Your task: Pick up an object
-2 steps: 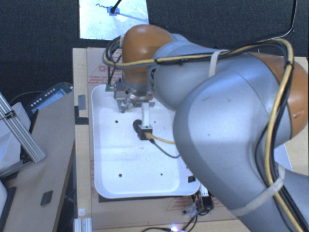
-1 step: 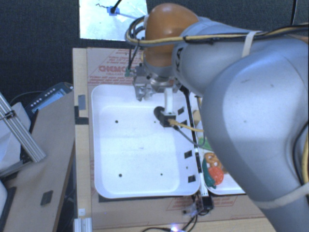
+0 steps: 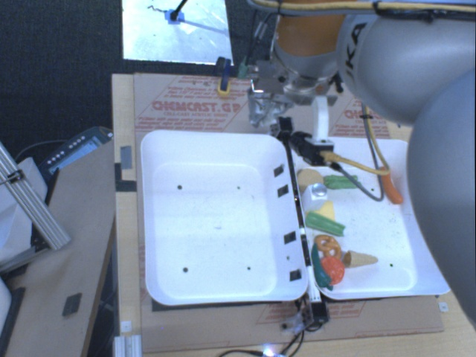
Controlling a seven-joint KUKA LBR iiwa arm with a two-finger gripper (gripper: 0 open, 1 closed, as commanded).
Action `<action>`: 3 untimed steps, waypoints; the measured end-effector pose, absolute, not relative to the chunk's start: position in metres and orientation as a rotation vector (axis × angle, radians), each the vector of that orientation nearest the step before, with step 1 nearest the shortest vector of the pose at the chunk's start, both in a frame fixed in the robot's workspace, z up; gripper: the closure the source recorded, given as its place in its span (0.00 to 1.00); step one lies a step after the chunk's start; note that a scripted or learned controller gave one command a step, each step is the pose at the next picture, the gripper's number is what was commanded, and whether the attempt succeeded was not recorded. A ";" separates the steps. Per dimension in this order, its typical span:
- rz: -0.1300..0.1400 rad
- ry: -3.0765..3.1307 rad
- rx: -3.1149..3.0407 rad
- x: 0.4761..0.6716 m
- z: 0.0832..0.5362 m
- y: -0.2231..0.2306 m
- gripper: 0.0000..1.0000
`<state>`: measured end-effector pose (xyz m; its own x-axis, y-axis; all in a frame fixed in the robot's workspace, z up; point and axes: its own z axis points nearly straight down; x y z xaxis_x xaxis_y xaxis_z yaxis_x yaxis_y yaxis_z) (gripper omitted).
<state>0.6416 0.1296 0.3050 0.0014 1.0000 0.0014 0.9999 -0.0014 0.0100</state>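
Gripper (image 3: 286, 129) over right bin (image 3: 416, 277) far edge, grip state can't tell; toys below

Dark carpeted floor (image 3: 52, 58), pale reflective sheet (image 3: 175, 21) lying at top, brown printed cardboard (image 3: 193, 104) covering worktop, grey side table (image 3: 71, 222) at left.

Left white bin (image 3: 216, 222) sits just below-left of the jaws on a brown CHEMCAST-printed sheet (image 3: 186, 104), with a blue-and-yellow clamp (image 3: 223, 76) just up-left of them, a shiny silver square (image 3: 175, 21) farther back, and an aluminium rail (image 3: 33, 210) way off left.
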 end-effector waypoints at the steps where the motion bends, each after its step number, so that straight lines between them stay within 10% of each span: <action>1: -0.006 2.233 2.216 0.653 0.183 0.184 1.00; 2: 0.010 2.220 2.217 0.670 0.260 0.169 1.00; 3: 0.001 2.231 2.213 0.668 0.196 0.231 1.00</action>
